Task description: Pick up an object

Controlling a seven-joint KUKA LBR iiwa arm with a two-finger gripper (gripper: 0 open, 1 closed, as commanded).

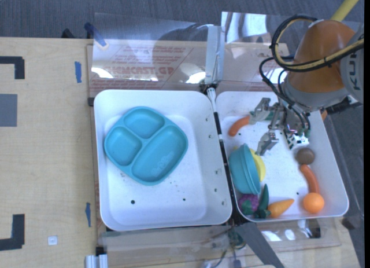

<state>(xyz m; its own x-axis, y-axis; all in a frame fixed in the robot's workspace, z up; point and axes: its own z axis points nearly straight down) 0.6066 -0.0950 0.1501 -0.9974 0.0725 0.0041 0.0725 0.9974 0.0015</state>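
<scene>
Several objects lay in the right bin (338, 162); the gripper (267, 127) hung over its upper middle, fingers (261, 109) spread and pinching nothing. You had the orange sausage (238, 125) just left of it, lying free. You would have done best to straddle its narrow width, then close.

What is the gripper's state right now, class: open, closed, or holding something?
Gripper: open, holding nothing, above the right bin near the teal bowl.
</scene>
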